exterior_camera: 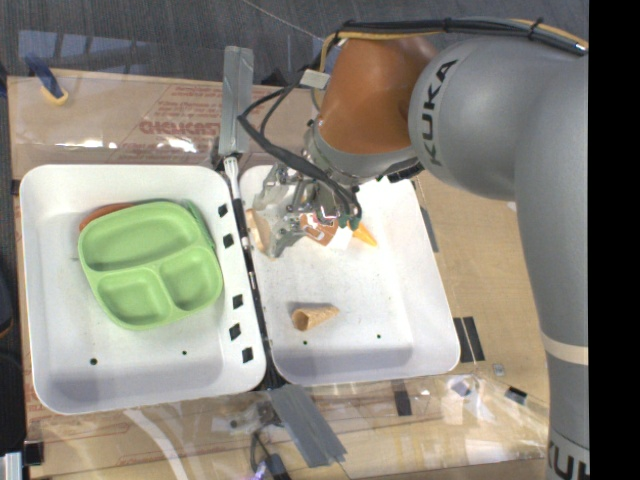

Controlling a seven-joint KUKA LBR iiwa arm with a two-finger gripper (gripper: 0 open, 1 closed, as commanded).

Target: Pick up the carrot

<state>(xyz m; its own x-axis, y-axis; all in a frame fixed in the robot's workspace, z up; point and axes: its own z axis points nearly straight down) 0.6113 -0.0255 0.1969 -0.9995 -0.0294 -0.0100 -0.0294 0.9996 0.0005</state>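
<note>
The pincer (300, 218) hangs low over the carrot (363, 235) in the right bin (420, 338) — its opening I cannot tell — and, offset left, risks nudging it away.

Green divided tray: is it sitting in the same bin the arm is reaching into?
No. The green divided tray lies in the left bin, while the pincer is down over the right bin.

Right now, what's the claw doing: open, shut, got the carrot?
Claw: cannot be told; it sits low in the right bin, over the carrot, whose orange tip pokes out beside it.
</note>
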